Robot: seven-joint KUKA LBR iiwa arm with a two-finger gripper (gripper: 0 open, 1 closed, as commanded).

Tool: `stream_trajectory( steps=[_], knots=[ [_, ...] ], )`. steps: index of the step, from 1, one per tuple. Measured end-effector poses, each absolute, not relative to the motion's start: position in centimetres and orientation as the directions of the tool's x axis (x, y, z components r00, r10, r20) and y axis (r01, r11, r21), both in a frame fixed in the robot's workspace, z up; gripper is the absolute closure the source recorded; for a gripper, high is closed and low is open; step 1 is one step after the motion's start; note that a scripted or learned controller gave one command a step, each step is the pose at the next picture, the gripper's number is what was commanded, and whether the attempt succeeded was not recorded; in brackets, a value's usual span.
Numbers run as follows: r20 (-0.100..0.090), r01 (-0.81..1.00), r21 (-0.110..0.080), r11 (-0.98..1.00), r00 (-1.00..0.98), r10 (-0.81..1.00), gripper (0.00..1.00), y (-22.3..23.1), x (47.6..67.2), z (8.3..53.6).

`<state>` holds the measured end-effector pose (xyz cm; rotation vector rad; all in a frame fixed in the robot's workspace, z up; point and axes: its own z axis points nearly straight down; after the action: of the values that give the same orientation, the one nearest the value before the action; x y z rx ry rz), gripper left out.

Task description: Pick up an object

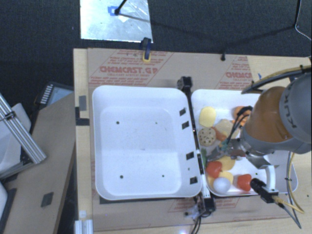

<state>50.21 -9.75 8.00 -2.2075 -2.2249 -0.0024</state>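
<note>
Bench [161, 65], covered with a brown printed protective sheet, bearing two shallow white bins side by side; left bin [105, 130], the larger expanse in view, with a pale floor marked by a few small dark dots; right bin [222, 95], partly covered by the arm, holding a cluster of small food-like objects; arm [280, 118], grey with a broad orange band, entering from the right and hanging low over the right bin, its bulk hiding the bin's middle and far side; gripper [225, 149] reaching down toward the middle of the cluster, its state not to be told, since the wrist and cables cover it; silvery reflective sheet [116, 12] lying on the dark floor beyond the bench, well apart from the bins; yellow rounded object [207, 115] near the right bin's upper left, beside the divider; tan round object with dark specks [207, 137], cookie-like, just below the yellow one; pale beige object [224, 126] just right of these, partly under the arm; orange object [240, 112] at the arm's edge, largely hidden; red-orange object [213, 169] near the bin's lower left; small yellow piece [226, 164] touching it on the right; white egg-like object [221, 185] just below, against the near rim; red object [243, 182] just right of the white one; black clips [185, 83] along the seam between the two bins; small yellow-and-blue clamp [146, 50] at the bench's far edge.
</note>
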Motion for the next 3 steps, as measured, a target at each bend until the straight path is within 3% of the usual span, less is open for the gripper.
stream_trajectory(
  steps=[1,2,3],
  knots=[
    [0.000,1.000,0.005,0.007,-0.007,1.000,0.00,-8.4,55.2,8.5],
    [0.001,1.000,-0.003,0.001,-0.001,1.000,0.00,-9.0,52.1,8.4],
    [-0.001,1.000,0.007,0.006,-0.006,1.000,0.00,-9.1,57.8,8.5]
  ],
)
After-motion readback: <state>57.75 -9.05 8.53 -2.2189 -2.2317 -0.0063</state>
